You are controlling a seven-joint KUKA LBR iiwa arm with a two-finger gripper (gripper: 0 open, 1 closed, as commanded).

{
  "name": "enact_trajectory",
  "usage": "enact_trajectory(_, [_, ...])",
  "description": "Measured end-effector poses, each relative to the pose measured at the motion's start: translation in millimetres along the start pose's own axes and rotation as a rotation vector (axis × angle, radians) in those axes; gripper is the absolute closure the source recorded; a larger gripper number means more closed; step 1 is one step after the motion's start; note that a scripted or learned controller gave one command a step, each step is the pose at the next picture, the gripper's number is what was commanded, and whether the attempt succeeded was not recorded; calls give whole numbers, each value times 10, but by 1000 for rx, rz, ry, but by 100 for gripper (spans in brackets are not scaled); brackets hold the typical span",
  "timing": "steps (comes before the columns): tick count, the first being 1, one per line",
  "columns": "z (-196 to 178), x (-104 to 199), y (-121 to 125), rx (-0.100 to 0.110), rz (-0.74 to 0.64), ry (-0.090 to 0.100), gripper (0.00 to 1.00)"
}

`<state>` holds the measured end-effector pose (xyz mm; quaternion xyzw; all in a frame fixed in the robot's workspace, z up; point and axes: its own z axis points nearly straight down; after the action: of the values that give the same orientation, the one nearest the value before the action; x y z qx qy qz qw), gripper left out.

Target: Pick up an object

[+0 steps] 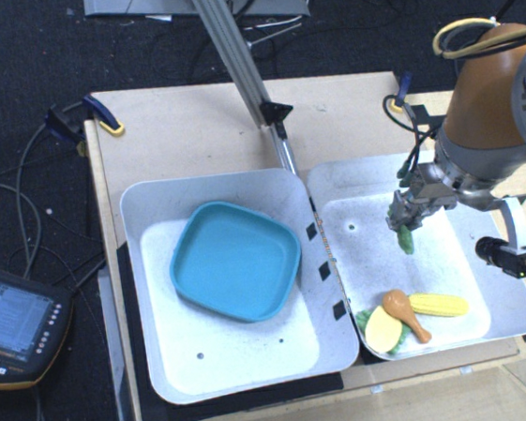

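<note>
Green object (405,240), small and hard to identify, hangs at the tip of the gripper (405,226) over the upper middle of the right bin (502,319); the fingers appear to pinch its top, though I cannot tell for sure. Bare white floor lies around it. Corn (438,305), a wooden spoon (405,313) and a yellow-green slice (383,330) crowd the bin's near edge. A blue plate (236,261) fills much of the left bin (162,358). Both bins sit on the pale tabletop (197,127), with dark carpet and cables beyond.
</note>
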<state>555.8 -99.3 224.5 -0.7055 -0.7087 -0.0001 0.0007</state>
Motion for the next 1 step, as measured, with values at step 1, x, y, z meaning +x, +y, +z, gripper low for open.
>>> enact_trajectory(1, [-109,449,290,-2,0,0,100])
